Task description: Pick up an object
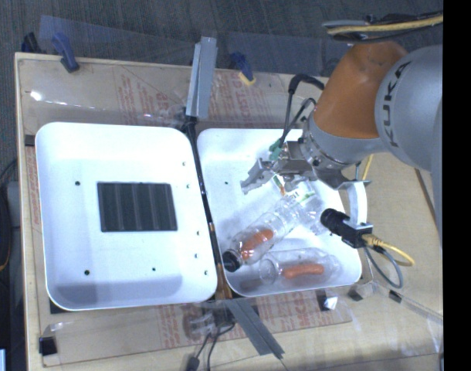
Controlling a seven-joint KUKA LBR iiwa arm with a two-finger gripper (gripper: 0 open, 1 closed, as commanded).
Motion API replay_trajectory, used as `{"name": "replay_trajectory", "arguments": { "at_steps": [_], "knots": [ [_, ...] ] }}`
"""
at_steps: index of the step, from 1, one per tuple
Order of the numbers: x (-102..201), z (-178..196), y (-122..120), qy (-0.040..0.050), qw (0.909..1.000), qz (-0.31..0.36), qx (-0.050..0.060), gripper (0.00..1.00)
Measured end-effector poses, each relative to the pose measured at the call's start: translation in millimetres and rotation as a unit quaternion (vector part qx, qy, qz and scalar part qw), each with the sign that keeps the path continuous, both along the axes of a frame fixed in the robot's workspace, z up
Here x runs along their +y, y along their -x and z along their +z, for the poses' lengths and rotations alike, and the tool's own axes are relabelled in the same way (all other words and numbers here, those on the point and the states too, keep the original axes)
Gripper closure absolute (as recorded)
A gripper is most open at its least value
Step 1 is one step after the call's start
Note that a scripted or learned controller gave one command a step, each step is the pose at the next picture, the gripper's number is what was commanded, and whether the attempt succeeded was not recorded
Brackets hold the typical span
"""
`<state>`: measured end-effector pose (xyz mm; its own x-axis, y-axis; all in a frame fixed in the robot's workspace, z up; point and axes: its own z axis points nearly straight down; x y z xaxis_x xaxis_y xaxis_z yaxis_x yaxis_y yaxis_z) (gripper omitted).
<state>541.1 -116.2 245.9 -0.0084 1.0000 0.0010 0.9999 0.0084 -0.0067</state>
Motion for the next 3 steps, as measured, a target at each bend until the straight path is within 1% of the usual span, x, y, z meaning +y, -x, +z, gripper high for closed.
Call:
{"name": "replay_trajectory", "arguments": {
  "at_steps": [1, 2, 3],
  "knots": [
    [-35, -106, 30, 0.0013, 0.9994, 0.033, -0.008, 0.00],
    [-3, -14, 65, 0.0004, 0.9992, -0.039, -0.001, 0.00],
    [-48, -152, 65, -0.0009, 0.9997, 0.024, -0.001, 0.00]
  ]
}}
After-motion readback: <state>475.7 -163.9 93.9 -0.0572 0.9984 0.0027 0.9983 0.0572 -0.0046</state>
